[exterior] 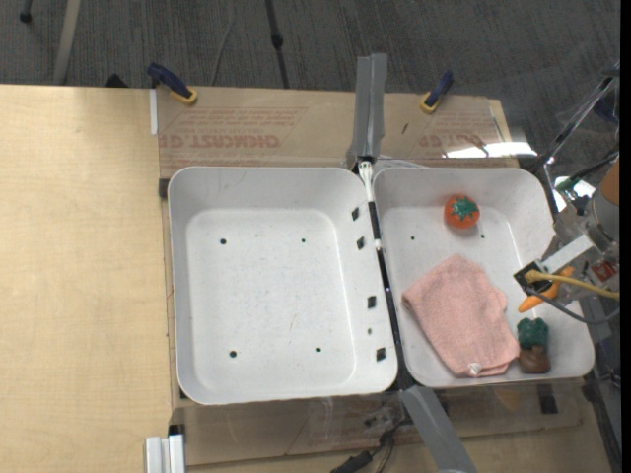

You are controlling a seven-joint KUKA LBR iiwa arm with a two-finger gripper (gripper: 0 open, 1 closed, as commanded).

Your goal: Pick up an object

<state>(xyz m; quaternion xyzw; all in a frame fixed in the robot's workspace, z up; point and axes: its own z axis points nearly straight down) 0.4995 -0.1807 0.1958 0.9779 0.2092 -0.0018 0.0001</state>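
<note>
The pink cloth [461, 313], lying at six o'clock in the right bin [424, 193], looks light and limp, best pinched at a raised fold, while the gripper [532, 282] sits at its three o'clock.

The floor [296, 18] at the top is dark grey carpet. Thin black stand legs [271, 23] and a pale pole [69, 23] stand on it. A big light wooden table top [79, 264] fills the left side. Next to it lies a flat brown cardboard sheet [256, 131] with red letters on it. Two clamps with orange tips [173, 84] [436, 92] hold the cardboard at its far edge. A grey metal bar [371, 106] runs down the middle. The light is soft and even.
</note>
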